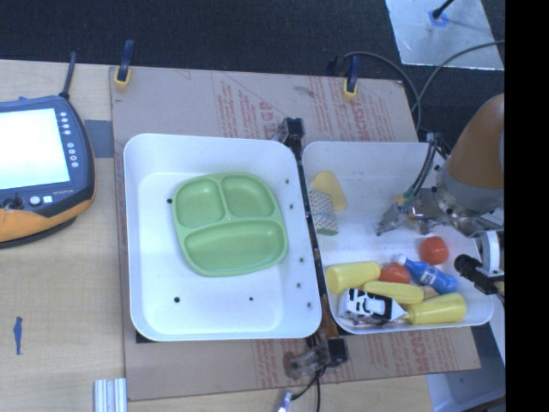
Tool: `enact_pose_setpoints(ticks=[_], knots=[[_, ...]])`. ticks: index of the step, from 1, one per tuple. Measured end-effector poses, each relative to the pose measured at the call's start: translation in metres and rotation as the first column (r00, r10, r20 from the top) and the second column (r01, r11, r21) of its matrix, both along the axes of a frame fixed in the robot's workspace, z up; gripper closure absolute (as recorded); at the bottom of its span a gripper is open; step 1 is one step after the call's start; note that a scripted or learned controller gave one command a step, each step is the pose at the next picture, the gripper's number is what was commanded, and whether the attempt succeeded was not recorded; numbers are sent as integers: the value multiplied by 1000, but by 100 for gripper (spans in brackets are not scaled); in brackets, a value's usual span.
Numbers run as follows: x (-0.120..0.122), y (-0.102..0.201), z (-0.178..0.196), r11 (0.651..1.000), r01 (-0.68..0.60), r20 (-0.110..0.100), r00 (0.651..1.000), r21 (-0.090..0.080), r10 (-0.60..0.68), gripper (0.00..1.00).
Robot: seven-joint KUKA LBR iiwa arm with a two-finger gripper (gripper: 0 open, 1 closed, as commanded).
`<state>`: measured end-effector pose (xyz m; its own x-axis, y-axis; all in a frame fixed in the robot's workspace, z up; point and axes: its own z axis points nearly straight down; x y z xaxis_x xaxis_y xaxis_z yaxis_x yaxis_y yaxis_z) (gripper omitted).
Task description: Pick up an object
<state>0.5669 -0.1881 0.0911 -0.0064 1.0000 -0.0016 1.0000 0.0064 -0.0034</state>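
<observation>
Right bin (369, 157) holds yellow bottles (437, 309), red ball (435, 250); left bin (141, 230) holds green tray (230, 223); gripper (396, 217) jaw state unclear

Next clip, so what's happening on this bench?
A grey and orange robot arm reaches in from the right over the right bin, its hand low above a bare patch of the floor, with nothing seen between its fingers. The objects lie along the bin's near edge: yellow pieces, a blue item, a red ball. The left bin holds a green divided plate. Nothing is picked up yet.
</observation>
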Motion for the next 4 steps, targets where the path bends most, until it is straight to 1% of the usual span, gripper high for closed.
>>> enact_pose_setpoints(ticks=[1,2,3,4], knots=[[36,-23,5,1000,2,2,1000,2,-2,0],[-15,-24,76,1000,4,2,1000,2,-4,0],[-47,-23,12,1000,1,-1,1000,2,-1,0],[-35,14,0,1000,-1,-2,1000,2,1,0]])
